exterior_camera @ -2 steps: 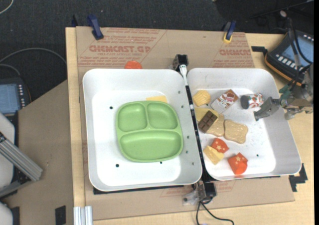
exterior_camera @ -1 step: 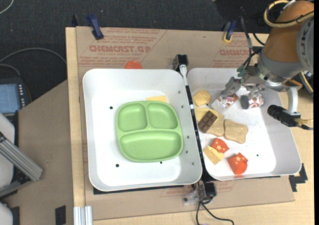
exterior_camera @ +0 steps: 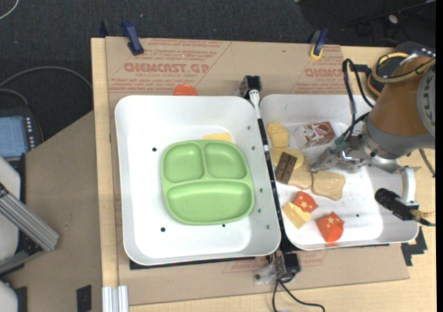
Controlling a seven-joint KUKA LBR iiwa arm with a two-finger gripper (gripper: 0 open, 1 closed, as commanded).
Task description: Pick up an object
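The toast (exterior_camera: 328,184) lies in the middle of the right bin (exterior_camera: 360,231), touching a cracker (exterior_camera: 300,175) on its left. The gripper (exterior_camera: 331,158) hangs just above its far edge; I cannot tell how its fingers stand. Two red pieces (exterior_camera: 331,226) sit nearer. In the left bin (exterior_camera: 135,227) rests a green tray (exterior_camera: 206,182).
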